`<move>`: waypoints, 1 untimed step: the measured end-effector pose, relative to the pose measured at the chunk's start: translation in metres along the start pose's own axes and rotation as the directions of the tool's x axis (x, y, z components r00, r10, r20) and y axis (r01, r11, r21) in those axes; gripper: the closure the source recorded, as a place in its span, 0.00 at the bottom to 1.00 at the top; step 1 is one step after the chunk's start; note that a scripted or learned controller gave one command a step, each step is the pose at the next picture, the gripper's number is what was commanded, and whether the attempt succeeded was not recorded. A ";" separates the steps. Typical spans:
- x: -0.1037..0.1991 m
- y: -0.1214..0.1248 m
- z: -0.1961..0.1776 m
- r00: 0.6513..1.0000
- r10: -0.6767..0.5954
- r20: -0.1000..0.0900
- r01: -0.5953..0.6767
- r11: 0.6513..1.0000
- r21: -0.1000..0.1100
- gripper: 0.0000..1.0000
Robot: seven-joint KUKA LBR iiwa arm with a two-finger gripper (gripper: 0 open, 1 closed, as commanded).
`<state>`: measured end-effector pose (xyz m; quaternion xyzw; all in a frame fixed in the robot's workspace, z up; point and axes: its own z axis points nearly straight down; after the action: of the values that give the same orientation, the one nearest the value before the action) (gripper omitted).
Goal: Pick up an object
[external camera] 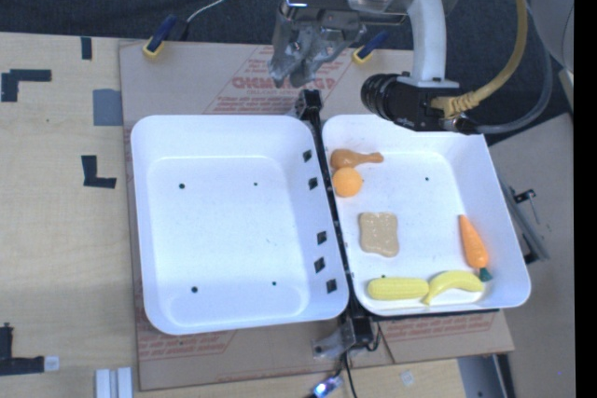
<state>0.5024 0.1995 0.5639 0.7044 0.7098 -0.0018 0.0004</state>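
Camera view: gripper [297, 70] above bins' far edge, finger state indiscernible; right bin [424, 140] holds drumstick [354, 159], orange [347, 184], toast [379, 234], carrot [473, 241], corn [395, 289], banana [455, 285].

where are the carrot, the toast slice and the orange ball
carrot [473, 242]: camera view, middle of its orange body
toast slice [379, 234]: camera view, centre of its flat face
orange ball [347, 184]: camera view, centre of the ball

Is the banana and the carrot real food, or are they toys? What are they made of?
Both look like toys, probably plastic. The banana is smooth, even yellow with a slight shine and no brown spots. The carrot is flat, bright orange with a tidy green tip. I can't be fully sure from here.
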 end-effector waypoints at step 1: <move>-0.025 -0.020 0.031 1.000 0.008 -0.002 -0.008 1.000 0.003 1.00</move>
<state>0.4826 0.1741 0.5331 0.7072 0.7070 -0.0022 -0.0013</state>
